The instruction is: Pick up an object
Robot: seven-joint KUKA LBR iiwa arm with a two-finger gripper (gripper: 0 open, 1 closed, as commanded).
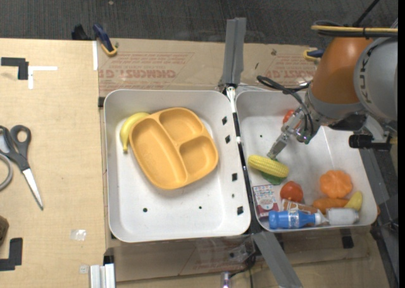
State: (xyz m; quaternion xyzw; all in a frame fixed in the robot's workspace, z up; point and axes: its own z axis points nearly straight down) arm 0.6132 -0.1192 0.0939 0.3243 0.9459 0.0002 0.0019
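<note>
Gripper (278, 149) low in the right-hand bin (304, 230), fingertip end pointing down and to the view's left, hung from the grey arm with its orange band (335, 68) reaching in from the right. Cannot tell whether open or closed: too small and dark at the tip to judge. Nothing seen gripped there. Just beyond the tip, down and slightly left, the corn cob (268, 166), yellow with a green end, lying flat near the bin's left wall. Long axis running from upper left to lower right, roughly crosswise to the line of the gripper. Close but apparently apart, a sliver of white bin floor showing between tip and cob. Likely the nearest target, so a short drop down-left probably enough, with the grip best set across the cob's narrow width. Farther out, toward the near wall: a red tomato (291, 190), a small printed card (266, 198), a blue-capped bottle (297, 219) lying on its side, an orange fruit (335, 183). Left-hand bin (171, 226) holding a yellow divided plate (174, 147) and a banana (130, 127), well apart from the gripper.
</note>
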